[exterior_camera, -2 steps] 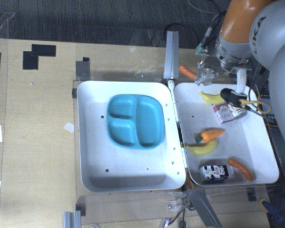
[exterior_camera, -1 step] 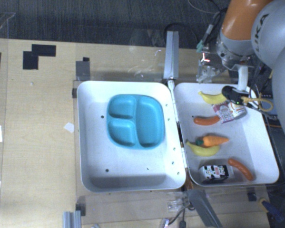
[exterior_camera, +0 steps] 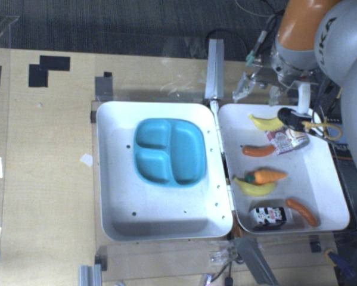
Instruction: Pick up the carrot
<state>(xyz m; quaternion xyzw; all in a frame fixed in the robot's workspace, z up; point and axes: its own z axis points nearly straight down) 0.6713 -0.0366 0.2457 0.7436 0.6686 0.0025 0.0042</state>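
- The worktop (exterior_camera: 41, 159) has two white bins side by side.
- The left bin (exterior_camera: 115, 159) has a blue plate (exterior_camera: 169, 151) in it. The plate has three parts and lies flat near the middle of the bin.
- The right bin (exterior_camera: 321, 183) has the play food in it.
- The carrot (exterior_camera: 267, 176) lies flat near the middle of the right bin. It is orange with a little green top. The green top points at the left bin and the thin tip points the other way.
- A near banana (exterior_camera: 254, 187) lies just beside the carrot, on its front side. They are so close that they look like they touch.
- A far sausage (exterior_camera: 258, 151) lies a bit behind the carrot, apart from it.
- A red and white packet (exterior_camera: 287, 140) sits by the right end of that sausage.
- A far banana (exterior_camera: 265, 123) lies near the back of the right bin.
- A near sausage (exterior_camera: 302, 213) lies on a slant by the front right corner.
- A black box (exterior_camera: 268, 216) sits at the front edge, next to the near sausage.
- The grey and orange arm (exterior_camera: 339, 28) comes in from the right, at the back.
- The pincer (exterior_camera: 257, 90) hangs over the back edge of the right bin, near its left corner. It is well apart from the carrot.
- I cannot tell if the pincer is spread or pressed together.
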